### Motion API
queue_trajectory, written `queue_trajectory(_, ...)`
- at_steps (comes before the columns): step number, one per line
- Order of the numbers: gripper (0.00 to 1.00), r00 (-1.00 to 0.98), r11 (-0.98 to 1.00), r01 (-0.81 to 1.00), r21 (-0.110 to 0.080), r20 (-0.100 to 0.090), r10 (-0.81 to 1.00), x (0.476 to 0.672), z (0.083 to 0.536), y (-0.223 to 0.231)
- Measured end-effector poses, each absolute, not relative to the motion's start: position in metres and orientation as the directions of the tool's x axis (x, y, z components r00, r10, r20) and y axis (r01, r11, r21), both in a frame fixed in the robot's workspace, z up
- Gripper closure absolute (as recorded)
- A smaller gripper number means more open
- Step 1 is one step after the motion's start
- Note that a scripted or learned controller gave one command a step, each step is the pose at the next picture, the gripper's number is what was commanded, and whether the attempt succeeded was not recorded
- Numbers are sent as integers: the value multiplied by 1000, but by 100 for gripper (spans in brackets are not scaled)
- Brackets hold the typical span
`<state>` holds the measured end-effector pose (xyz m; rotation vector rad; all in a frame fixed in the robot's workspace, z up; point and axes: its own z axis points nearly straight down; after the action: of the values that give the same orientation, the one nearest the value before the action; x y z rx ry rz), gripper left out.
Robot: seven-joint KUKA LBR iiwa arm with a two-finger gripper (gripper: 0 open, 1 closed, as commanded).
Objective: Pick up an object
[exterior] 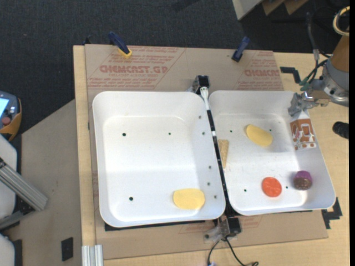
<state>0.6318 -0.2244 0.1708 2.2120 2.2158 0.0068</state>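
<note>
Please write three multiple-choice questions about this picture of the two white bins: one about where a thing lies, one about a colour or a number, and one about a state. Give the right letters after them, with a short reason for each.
1. Where does the yellow oval piece in the left bin lie?
A. near corner, toward the divider
B. far corner, by the clamps
C. on the cardboard outside

2. How many loose objects lie in the right bin?
A. two
B. five
C. eight

3. How does the gripper stand relative to the objects?
A. pressed on the orange round piece
B. at the far right rim, apart from the food pieces
C. over the left bin

Answers:
1 A: the yellow oval piece rests near the front edge beside the divider.
2 B: yellow piece, tan wedge, orange round piece, purple round piece, red-and-white packet.
3 B: it hangs above the packet's end, by the rim.
</note>
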Motion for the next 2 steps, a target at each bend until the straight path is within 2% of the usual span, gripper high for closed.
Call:
queue_trajectory(1, 100, 2, -2, 1000, -10, 5, 1000, 547, 80, -178)
queue_trajectory(2, 100, -5, 5, 1000, 6, 0, 1000, 619, 85, -141)
